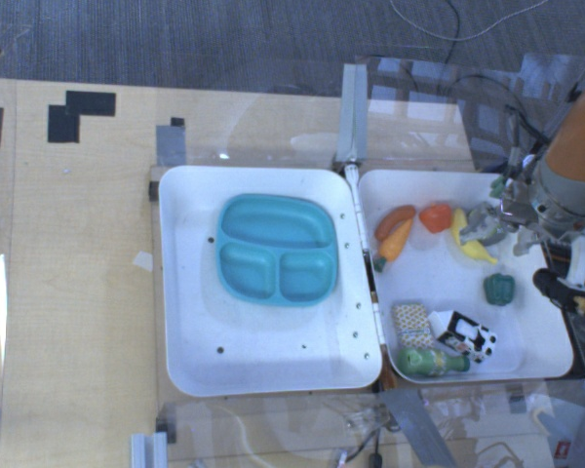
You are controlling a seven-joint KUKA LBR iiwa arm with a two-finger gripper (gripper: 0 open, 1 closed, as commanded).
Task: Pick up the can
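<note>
While gripper (497, 224) hangs by banana (473, 245), finger state can't be told; can (431, 363) at right bin's (526, 185) near wall — approach to be made fr above, clear of wall.

- The left bin (185, 291) holds a blue divided tray (276, 250).
- The right bin (536, 344) holds a carrot (394, 232), a red tomato (435, 217), a yellow banana (471, 242), a green pepper (499, 289), a patterned packet (412, 324), a black-and-white toy (468, 337) and a green can (431, 362) lying on its side at the near edge.
- The gripper (502, 224) hovers over the banana.
</note>
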